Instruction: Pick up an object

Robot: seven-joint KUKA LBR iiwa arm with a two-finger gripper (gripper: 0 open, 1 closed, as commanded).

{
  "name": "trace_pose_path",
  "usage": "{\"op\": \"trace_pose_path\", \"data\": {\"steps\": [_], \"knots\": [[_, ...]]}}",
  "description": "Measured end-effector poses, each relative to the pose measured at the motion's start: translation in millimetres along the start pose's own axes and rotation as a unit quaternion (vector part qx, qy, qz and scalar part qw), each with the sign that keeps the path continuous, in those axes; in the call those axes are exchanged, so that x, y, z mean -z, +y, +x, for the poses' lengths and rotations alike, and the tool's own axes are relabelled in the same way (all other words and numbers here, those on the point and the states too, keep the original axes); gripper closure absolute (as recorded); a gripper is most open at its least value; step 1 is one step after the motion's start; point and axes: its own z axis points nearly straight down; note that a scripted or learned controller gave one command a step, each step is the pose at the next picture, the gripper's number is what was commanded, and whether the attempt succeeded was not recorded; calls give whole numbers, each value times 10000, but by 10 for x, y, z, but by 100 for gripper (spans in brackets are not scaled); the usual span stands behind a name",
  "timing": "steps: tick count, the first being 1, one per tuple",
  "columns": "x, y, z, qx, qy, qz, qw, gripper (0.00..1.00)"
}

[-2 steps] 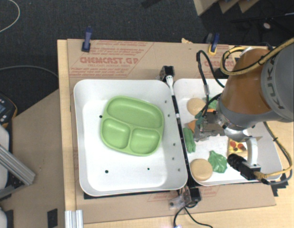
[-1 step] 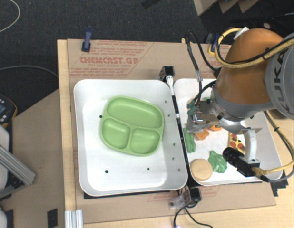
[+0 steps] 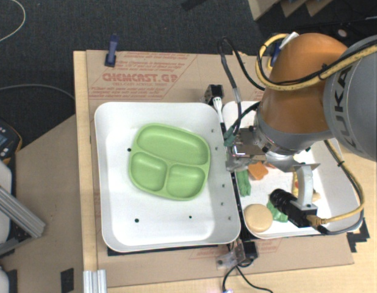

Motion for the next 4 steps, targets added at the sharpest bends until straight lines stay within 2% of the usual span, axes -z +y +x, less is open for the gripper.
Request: {"op": "trace_pose_path", "data": {"steps": [1, 2, 3, 4], "knots": [[1052, 15, 545, 19, 20, -53, 10000, 100], [1099, 10, 512, -11, -8, -4, 10000, 100], [1199, 14, 517, -5, -11, -12, 10000, 100], [1917, 7, -301, -61, -10, -43, 10000, 100]]}}
